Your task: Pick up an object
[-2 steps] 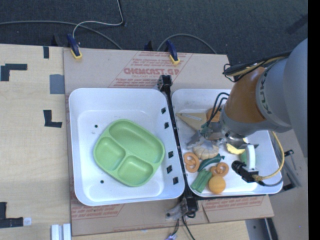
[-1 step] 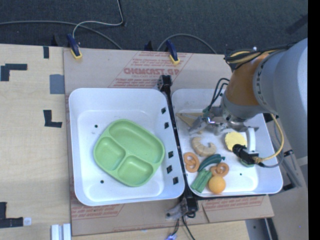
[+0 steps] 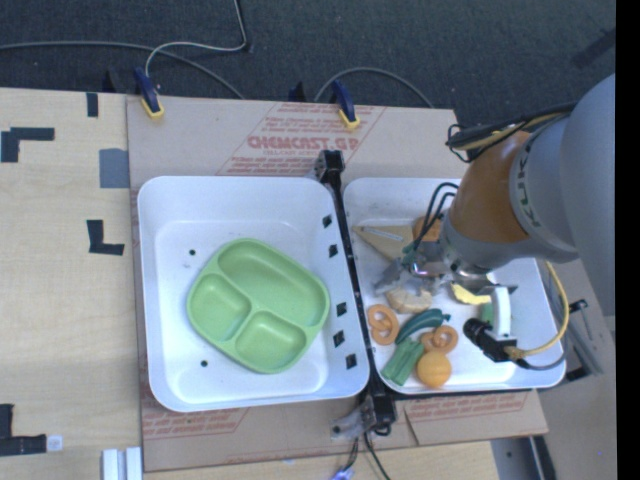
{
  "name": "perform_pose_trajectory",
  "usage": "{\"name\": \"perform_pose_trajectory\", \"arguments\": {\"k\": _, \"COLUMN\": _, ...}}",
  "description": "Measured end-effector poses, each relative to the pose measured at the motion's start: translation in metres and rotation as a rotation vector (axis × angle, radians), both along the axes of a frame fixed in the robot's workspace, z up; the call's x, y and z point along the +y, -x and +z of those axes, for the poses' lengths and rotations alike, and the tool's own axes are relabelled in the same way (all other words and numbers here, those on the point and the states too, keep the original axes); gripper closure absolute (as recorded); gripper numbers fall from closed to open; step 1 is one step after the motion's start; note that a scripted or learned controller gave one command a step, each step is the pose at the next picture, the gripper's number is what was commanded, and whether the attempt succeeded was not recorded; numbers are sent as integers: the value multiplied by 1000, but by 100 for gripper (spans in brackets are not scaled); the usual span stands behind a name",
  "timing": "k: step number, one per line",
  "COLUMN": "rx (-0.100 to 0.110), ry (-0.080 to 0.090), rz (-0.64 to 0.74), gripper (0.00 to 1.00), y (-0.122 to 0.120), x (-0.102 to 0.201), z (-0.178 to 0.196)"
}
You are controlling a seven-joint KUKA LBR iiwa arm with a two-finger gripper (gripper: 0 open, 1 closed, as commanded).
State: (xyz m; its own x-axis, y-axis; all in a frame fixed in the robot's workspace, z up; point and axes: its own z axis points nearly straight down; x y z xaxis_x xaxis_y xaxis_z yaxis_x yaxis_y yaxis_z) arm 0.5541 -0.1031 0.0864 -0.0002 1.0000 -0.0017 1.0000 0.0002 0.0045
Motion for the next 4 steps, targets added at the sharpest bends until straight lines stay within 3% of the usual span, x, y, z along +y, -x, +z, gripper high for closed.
{"name": "perform_pose_trajectory", "arguments": {"k": 1, "rx": 2, "ry": -2, "rz": 2, "gripper": 0, "y": -36, "x": -14, "z": 0}}
{"name": "perform_pose_trajectory", "arguments": {"k": 2, "rx": 1, "ry": -1, "rz": 2, "gripper": 0, "y": -84, "x": -4, "z": -1}}
{"name": "perform_pose_trajectory", "arguments": {"k": 3, "rx": 4, "ry": -1, "rz": 3, "gripper": 100, "y": -84, "x": -4, "z": 9}}
{"name": "perform_pose_trajectory", "arguments": {"k": 4, "rx": 4, "ry": -3, "rz": 3, "gripper": 100, "y": -76, "x": 104, "z": 98}}
